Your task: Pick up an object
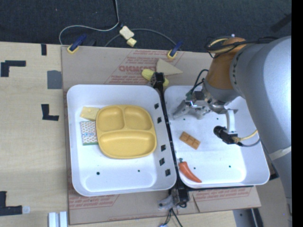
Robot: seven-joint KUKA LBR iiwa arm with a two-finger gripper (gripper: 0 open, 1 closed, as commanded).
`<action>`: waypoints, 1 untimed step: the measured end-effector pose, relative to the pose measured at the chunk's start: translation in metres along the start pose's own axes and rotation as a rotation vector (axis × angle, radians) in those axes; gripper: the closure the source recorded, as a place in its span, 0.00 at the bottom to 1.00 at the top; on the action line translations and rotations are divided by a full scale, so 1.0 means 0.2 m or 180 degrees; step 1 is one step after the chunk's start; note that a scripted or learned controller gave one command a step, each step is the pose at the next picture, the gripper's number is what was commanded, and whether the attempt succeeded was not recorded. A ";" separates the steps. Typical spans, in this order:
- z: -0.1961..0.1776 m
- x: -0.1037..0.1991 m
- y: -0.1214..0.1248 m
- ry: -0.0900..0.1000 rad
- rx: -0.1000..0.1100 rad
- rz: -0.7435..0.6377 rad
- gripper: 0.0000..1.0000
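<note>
The grey arm [270, 89] reaches in from the right, its pincer [182, 111] angled low, fingers spread.

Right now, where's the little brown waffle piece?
The brown waffle piece lies in the right bin, near its left-centre, just below the gripper and above the orange carrot at the bin's front-left corner.

plate [126, 130] in left bin [118, 186], cracker [189, 140] in right bin [236, 174]
</note>
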State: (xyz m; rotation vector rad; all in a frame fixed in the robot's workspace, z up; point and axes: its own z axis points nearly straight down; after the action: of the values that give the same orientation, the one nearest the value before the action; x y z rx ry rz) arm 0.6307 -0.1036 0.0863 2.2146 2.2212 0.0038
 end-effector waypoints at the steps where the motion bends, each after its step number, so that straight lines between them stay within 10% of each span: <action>1: 0.01 -0.01 0.20 0.0003 0.0008 0.0001 0.00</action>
State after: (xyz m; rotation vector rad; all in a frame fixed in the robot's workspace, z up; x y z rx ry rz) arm 0.6702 -0.1045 0.0855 2.2165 2.2226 0.0019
